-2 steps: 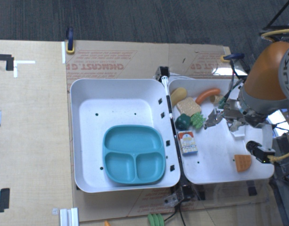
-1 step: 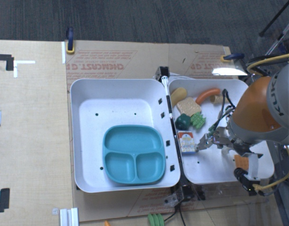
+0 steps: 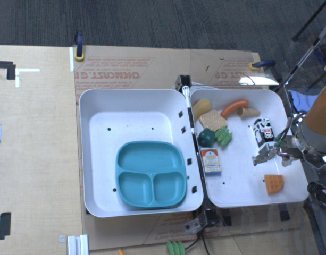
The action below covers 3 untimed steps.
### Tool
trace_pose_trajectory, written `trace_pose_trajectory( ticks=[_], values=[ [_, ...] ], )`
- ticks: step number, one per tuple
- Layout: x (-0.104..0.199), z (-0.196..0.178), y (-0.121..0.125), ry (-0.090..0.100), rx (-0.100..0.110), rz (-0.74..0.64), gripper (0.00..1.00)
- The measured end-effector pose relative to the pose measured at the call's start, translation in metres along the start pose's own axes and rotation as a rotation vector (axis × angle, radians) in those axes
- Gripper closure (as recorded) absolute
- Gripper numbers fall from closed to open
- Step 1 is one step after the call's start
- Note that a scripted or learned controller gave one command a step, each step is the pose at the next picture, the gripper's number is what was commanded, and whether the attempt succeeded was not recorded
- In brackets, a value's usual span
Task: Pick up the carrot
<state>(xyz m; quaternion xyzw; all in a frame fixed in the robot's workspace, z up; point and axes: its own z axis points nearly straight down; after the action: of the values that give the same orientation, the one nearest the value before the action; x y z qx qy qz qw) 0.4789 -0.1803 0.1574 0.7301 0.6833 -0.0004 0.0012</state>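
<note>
One carrot in the right bin, one teal tray left; gripper looks spread, grasping nothing.

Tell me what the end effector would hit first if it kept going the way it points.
It points left across the right bin. Straight on, the end effector would likely meet the small box first; the carrot lies well off that line. Height is unclear.

You have one fixed camera set high above the worktop, looking down at a slant. It sits far enough back to take in both white bins: the left bin and the right bin. Dark floor fills the top, and the arm enters at your right.
</note>
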Motion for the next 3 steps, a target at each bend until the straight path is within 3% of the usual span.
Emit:
trace_pose_trajectory(
  ticks=[1,2,3],
  values=[
    [0.046,0.067,-0.004,0.003,0.004,-0.178,0.00],
    [0.002,0.065,0.000,0.000,-0.003,-0.614,0.00],
    [0.002,0.056,0.002,-0.002,-0.006,-0.609,1.00]
  ],
)
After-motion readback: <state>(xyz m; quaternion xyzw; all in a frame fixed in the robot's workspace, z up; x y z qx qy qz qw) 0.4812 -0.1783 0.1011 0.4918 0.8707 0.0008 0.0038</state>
